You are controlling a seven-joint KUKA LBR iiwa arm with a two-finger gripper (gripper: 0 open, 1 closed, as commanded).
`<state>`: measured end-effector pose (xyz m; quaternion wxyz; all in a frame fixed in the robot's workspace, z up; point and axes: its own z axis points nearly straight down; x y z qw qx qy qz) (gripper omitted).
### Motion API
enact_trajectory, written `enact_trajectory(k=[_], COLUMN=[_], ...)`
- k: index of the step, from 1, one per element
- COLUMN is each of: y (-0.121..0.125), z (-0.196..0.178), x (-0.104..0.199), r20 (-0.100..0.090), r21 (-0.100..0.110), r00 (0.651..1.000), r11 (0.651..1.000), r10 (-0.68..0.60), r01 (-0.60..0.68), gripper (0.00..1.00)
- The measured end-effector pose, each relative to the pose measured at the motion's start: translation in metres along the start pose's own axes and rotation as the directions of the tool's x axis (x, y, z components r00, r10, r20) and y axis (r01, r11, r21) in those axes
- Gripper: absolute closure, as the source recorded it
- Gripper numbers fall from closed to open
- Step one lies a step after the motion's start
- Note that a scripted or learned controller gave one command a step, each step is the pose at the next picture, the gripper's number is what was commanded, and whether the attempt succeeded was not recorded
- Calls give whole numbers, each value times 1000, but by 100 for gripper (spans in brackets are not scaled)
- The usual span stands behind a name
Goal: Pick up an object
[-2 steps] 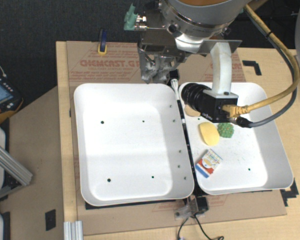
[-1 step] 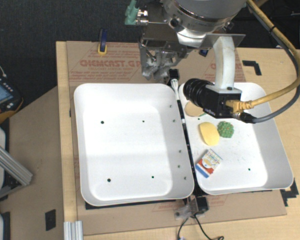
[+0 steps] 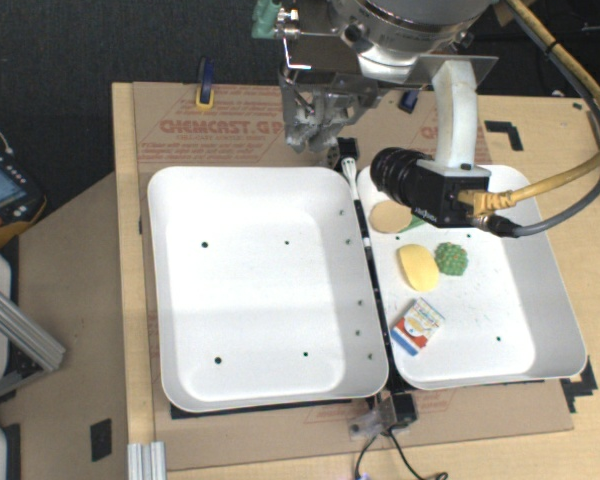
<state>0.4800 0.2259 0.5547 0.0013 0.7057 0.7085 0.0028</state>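
While gripper (image 3: 320, 128) hangs above far rim of bins, finger state hidden: cannot tell. Nothing visibly held, so pick judged not yet done. Candidates lie nearer camera, to its right: yellow object (image 3: 418, 267), green object (image 3: 451, 259), small carton (image 3: 418, 326), in right bin (image 3: 540, 338).

Brown cardboard sheet (image 3: 220, 118) on tan bench (image 3: 80, 268); dark carpet floor (image 3: 80, 28) behind.

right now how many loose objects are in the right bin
4 visible: a tan round piece at the back left, a yellow item mid-bin, a green item beside it, a small carton nearer front. The arm may hide more.
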Motion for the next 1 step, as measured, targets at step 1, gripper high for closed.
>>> enact_trajectory(k=[1], y=[0], z=[-11], x=[1], r20=[-1], r21=[-3], r00=[1000], r11=[1000], r10=[-1], r01=[1], gripper=[100])
